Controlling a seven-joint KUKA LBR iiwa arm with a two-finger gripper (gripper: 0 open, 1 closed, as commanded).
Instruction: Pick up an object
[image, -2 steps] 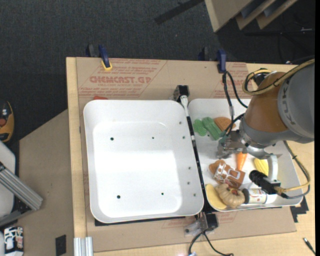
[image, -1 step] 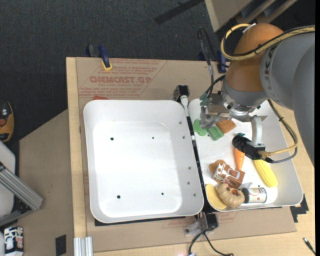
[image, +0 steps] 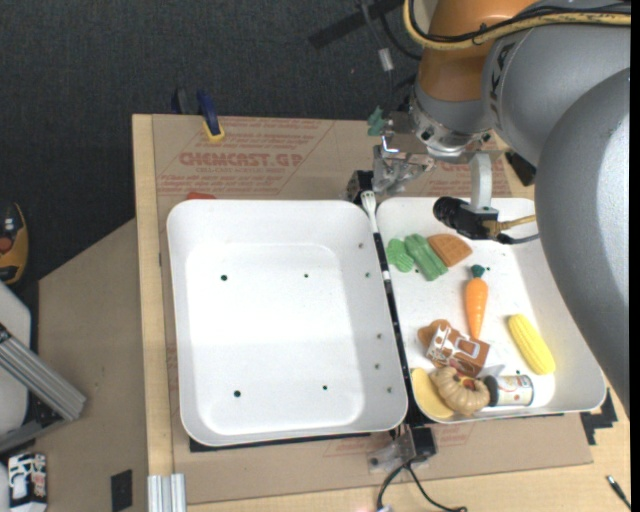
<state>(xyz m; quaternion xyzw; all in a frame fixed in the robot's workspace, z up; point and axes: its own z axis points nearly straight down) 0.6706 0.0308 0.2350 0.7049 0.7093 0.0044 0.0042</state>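
My gripper (image: 378, 186) hangs over the far left corner of the right bin (image: 560, 300), above its rim and apart from the objects. Just in front of it in that bin lie a green pea pod (image: 418, 256) and an orange wedge (image: 451, 248). A carrot (image: 476, 304) with a green top lies mid-bin. Toward the right wall lies a yellow corn cob (image: 531, 344). At the near end, a brown and white packet (image: 455, 346), a tan pretzel-like piece (image: 463, 394), a yellow disc (image: 428, 396) and a small white bottle (image: 516, 389) crowd together.
The left bin (image: 190, 300) sits beside the right one, their rims touching along the middle. Both rest on a brown cardboard sheet (image: 250, 155). A blue and yellow clamp (image: 210, 118) stands at the sheet's far edge. The grey arm (image: 570, 120) covers the upper right.
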